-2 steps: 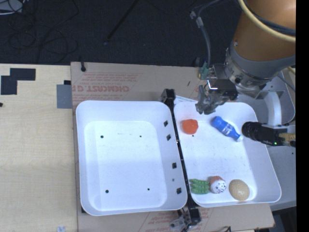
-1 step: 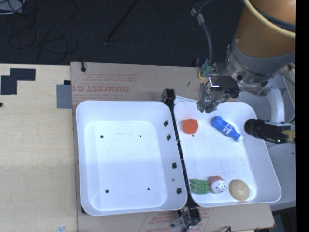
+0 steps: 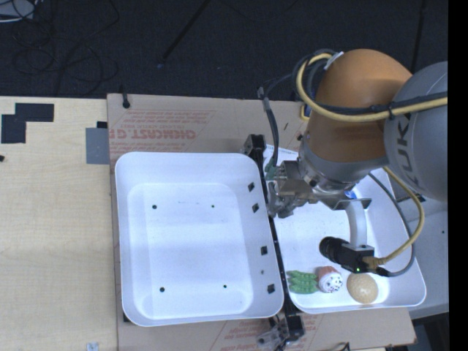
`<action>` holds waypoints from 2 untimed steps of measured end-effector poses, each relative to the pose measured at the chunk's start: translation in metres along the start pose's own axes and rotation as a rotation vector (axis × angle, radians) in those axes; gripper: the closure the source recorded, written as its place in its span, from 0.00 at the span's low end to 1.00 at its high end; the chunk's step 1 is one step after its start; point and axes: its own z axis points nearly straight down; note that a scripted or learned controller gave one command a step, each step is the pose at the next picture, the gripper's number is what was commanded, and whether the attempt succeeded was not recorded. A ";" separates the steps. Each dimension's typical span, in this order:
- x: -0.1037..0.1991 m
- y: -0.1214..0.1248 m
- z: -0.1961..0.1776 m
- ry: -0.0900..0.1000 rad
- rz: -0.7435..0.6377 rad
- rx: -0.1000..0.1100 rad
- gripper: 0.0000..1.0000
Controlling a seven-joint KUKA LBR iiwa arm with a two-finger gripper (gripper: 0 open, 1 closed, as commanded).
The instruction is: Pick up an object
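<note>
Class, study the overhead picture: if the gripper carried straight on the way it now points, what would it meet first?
The gripper points down into the right bin, near its left wall. It would probably meet bare bin floor first; the green object lies nearer the front. Depth is hard to judge.

Left bin (image 3: 131,196) open; right bin (image 3: 409,287) crowded by arm (image 3: 358,108) (toys (image 3: 333,280) along near wall).

Upside-down red print reading roughly "OMNICRAFT, INC." stands on the cardboard sheet (image 3: 175,119); "KU" shows on the arm (image 3: 424,145).
</note>
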 end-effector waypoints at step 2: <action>-0.003 0.001 -0.024 0.000 0.003 0.000 1.00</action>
